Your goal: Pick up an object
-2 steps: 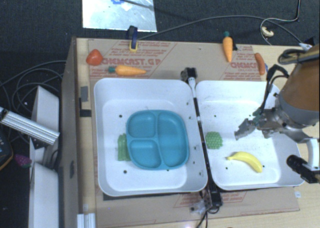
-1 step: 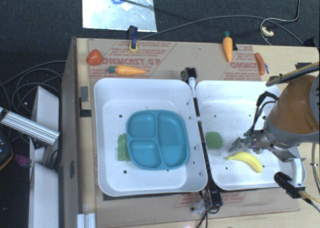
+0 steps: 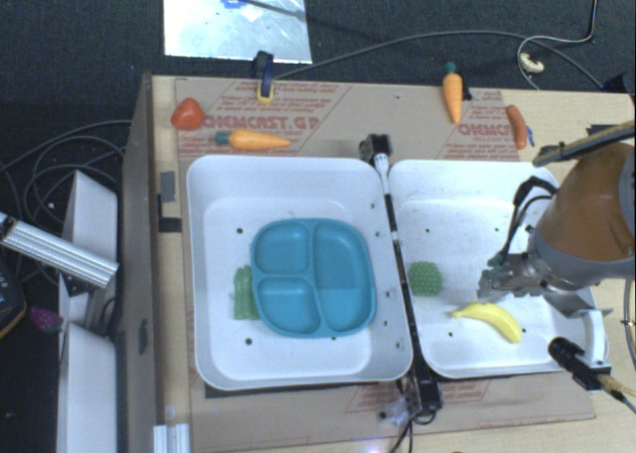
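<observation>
I cannot tell how my fingers (image 3: 494,279) stand: the wrist hangs low over the right bin (image 3: 437,183) and its dark metal hides the tips from above, so whether they are spread or closed is not readable. Nothing shows between them, so I claim no hold on anything.

Just below them, toward the near edge of the bin, lies the banana (image 3: 488,318) on the white floor. It sits close beside the wrist, slightly to the near side; I cannot tell whether anything touches it. Its long axis runs roughly left to right across the bin, tipped a little so that the thinner end points left toward the divider and the thicker end points right and down toward the near right corner. For a grasp I judge my fingers would need to come down a bit nearer the front wall and close across that axis, near the fruit's middle.

Further left, against the divider, is a green bumpy ball (image 3: 425,278), well clear of the banana and farther from me than the fruit.

Outward again, the left bin (image 3: 224,193) holds a blue divided plate (image 3: 313,277) with a green piece (image 3: 243,294) tucked at its left edge. On the bench (image 3: 328,108) behind the bins lie a carrot (image 3: 257,140), a tomato-like red piece (image 3: 187,114), another carrot (image 3: 453,94) and a reddish-orange piece (image 3: 517,126).
</observation>
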`<state>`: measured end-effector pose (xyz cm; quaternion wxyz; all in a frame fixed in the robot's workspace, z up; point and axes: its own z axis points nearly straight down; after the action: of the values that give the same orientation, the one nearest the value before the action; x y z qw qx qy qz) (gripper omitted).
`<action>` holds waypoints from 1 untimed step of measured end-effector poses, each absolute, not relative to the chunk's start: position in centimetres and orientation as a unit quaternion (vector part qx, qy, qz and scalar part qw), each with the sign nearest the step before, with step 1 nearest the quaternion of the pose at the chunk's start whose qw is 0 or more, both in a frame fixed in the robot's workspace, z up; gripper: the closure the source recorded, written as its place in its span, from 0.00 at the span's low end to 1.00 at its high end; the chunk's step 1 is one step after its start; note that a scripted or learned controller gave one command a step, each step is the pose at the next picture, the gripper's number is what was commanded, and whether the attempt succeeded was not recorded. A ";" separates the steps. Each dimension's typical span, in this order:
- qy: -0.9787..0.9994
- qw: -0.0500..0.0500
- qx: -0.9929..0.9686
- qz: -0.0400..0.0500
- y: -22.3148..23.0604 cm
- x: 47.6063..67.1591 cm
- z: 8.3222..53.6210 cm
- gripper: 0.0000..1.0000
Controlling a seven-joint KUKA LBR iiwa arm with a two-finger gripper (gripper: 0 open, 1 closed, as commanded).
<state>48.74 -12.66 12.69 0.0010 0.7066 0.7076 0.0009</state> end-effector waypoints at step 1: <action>0.708 0.001 0.706 0.001 -13.1 51.9 14.8 1.00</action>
<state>51.87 -13.13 14.81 0.0010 0.7063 0.7079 0.0008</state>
